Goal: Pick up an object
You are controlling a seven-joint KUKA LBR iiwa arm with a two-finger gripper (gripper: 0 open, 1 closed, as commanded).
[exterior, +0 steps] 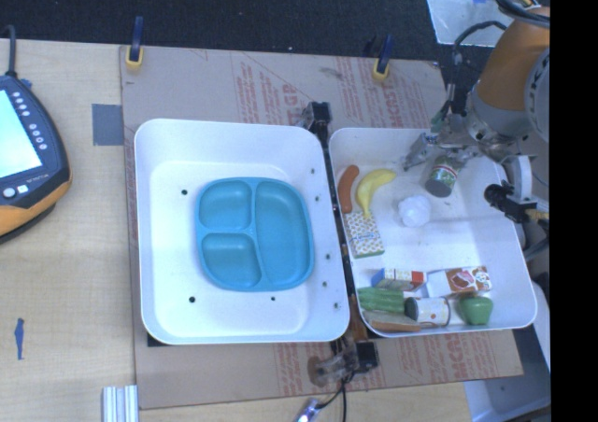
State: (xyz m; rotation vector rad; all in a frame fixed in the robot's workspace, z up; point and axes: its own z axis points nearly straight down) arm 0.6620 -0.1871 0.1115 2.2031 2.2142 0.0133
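Target looks like the small can (441, 177) in the right bin (523, 252), upper area near the back wall, lying tilted with a red-and-white label and dark end facing the camera. Judgement: rigid, light, smooth-sided, so it will roll or squirt out if pinched off-centre; best taken across the cylinder's mid-body, fingers square to its axis. The tool (447, 151) sits right over the can's upper end, but can't tell whether it's apart or clamped: the wrist blocks the fingertips, and no object is clearly seen between them. Just beside the can: a white round lid-like piece (414, 212), a banana (372, 189) and a sausage (347, 185) to the left. Boxes and green produce crowd the bin's front edge, well apart. Left bin (149, 224) holds a blue divided plate (254, 233). Tabletop (75, 299) carries a pendant (23, 163) at far left.
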